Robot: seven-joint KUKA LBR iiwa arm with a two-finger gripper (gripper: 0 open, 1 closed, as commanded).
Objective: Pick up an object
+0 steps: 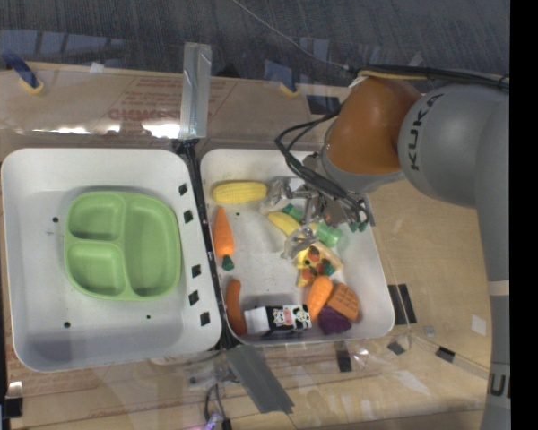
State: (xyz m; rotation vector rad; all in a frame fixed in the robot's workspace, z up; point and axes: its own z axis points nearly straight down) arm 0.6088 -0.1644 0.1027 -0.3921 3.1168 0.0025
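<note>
My gripper [312, 215] hangs low in the right bin [372, 267], under the orange wrist band, right over a cluster of toy food. Beneath and beside it lie a yellow banana piece [283, 223], a green item [328, 236] and a small multicoloured piece [315, 260]. A corn cob [239, 192] lies at the bin's back left. An orange carrot [223, 235] rests along the left wall, with a reddish sausage [234, 305] below it. A black and white carton [279, 319], a second carrot [319, 296] and an orange and purple item [341, 307] sit at the front.
The left bin [36, 267] holds a green divided plate [123, 244]. Cables loop from the wrist over the right bin's back edge. The grey arm covers the bench to the right. Tape strips mark the bench around both bins.
</note>
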